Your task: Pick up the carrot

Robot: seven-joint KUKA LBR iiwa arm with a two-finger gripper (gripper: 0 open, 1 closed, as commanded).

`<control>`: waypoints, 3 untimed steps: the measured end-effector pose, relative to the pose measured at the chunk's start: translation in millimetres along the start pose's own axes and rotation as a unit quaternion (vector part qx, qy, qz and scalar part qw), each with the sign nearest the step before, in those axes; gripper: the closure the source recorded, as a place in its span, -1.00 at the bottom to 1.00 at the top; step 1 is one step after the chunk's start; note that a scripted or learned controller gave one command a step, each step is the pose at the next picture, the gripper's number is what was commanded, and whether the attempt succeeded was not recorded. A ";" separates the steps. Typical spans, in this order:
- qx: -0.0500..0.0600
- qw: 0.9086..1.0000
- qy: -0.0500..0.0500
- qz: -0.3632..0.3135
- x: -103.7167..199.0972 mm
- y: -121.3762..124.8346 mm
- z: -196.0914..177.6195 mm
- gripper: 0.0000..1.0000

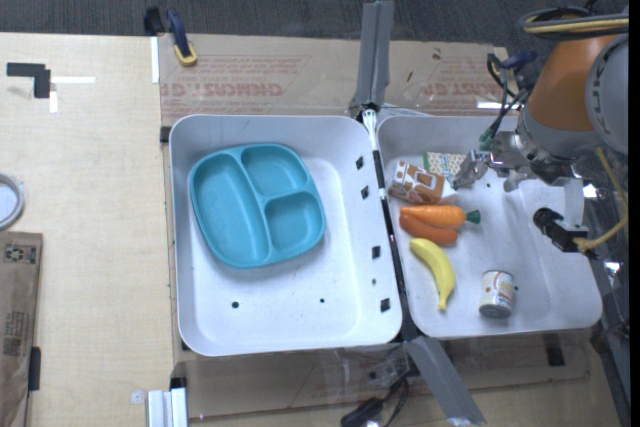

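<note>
- We find the carrot [433, 215] lying flat in the right bin [545, 310], near that bin's left wall and about midway between its far and near edges, green tip pointing toward the bin's middle.
- It appears to touch a second orange piece [432, 234] on its near side, with the banana [437, 267] just beyond that; a small carton [417, 182] lies just on its far side, and a can [496, 294] stands nearer the near right corner.
- The gripper [487, 165] hangs over the far part of the right bin, near the carrot but up and to its right; nothing sits between its tips.
- We cannot tell from this angle how the claw is set.
- The left bin [200, 315] carries a blue divided plate [258, 204], apart from all this.
- We judge the task barely begun: the arm is near, but the carrot rests on the bin floor, so the descent, the grasp and the lift all remain.
- The crowding on both sides may make a clean grasp awkward.
</note>
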State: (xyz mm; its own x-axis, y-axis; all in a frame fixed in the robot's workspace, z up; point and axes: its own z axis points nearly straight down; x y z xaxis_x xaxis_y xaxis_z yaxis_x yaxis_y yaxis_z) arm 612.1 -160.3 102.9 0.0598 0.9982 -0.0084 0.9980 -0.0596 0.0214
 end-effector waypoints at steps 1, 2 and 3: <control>0.013 0.993 0.003 0.118 42.3 -55.7 10.2 -1.00; 0.013 0.993 0.003 0.120 40.7 -55.7 1.5 1.00; 0.013 0.993 0.003 0.120 40.8 -55.7 1.4 -1.00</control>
